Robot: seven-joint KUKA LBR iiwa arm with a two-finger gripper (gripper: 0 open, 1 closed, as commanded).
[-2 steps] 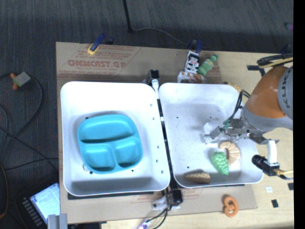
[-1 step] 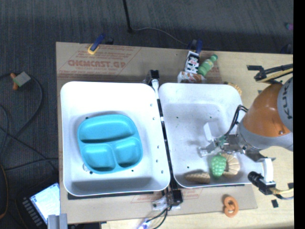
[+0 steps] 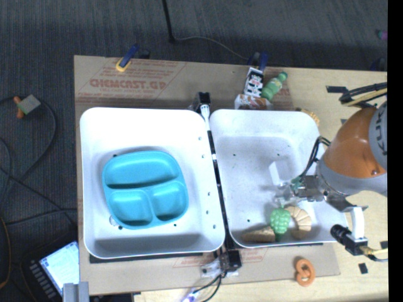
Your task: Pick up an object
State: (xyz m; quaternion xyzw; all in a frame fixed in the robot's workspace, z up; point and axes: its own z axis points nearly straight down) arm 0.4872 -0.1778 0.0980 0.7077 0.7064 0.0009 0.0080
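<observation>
The surface [image 3: 157, 80] carries 2 bins; the pincer [image 3: 291, 190] hovers above the green toy [image 3: 281, 221] — its grip state unreadable.

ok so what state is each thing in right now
blue divided tray: upright, lying flat in the left bin
green toy: lying at the right bin's near edge
croissant: lying beside the green toy
gripper: low over the right bin, above the toys

tray [image 3: 146, 187] in left bin [image 3: 94, 131]; toys [image 3: 281, 221] in right bin [image 3: 252, 128]
</observation>
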